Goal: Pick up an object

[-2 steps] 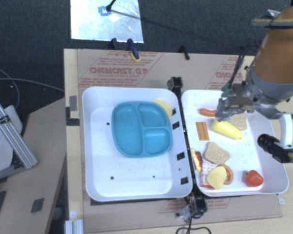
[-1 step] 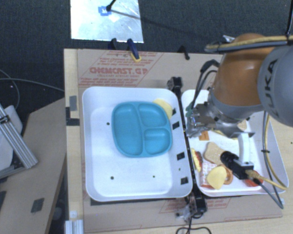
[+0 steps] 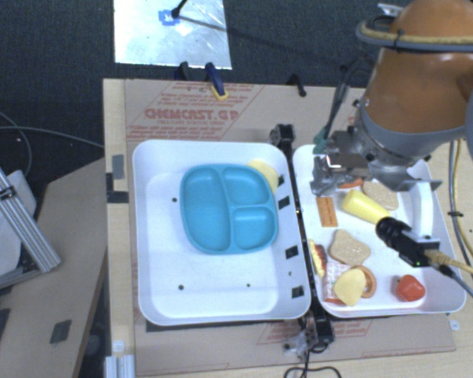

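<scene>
We are looking at a robotics lab. A grey and orange arm [image 3: 426, 77] reaches over two white bins [image 3: 158, 290] set on a cardboard sheet [image 3: 197, 109] on a bench. Toy food [image 3: 348, 249] and a blue plate [image 3: 227, 209] serve as test props. Aluminium framing [image 3: 16, 219], loose cables [image 3: 39, 132] and dark carpet [image 3: 47, 38] surround the bench.

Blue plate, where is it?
The blue plate lies in the left bin, towards its right side, with a pale yellow thing at its upper right corner.
</scene>
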Controlling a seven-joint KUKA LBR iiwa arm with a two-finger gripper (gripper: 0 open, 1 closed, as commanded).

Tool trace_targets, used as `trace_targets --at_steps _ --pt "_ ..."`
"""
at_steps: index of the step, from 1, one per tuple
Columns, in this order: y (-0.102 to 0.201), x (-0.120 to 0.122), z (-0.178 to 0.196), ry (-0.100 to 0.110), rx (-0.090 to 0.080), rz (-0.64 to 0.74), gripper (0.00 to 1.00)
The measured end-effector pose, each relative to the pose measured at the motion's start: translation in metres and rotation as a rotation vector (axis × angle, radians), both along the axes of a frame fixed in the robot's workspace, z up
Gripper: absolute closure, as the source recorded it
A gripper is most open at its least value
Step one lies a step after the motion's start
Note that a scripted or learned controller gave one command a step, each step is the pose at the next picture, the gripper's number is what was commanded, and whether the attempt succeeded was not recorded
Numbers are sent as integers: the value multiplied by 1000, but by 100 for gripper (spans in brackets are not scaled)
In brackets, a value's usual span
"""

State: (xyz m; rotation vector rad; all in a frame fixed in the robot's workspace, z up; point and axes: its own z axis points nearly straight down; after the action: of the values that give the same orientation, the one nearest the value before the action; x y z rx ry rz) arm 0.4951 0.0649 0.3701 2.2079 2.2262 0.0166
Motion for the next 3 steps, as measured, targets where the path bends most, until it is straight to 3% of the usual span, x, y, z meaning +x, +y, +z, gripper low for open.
trace_targets --at_steps 1,3 --pt "68 -3 25 7 0 3 100" --pt "63 -1 46 5 -2 9 100"
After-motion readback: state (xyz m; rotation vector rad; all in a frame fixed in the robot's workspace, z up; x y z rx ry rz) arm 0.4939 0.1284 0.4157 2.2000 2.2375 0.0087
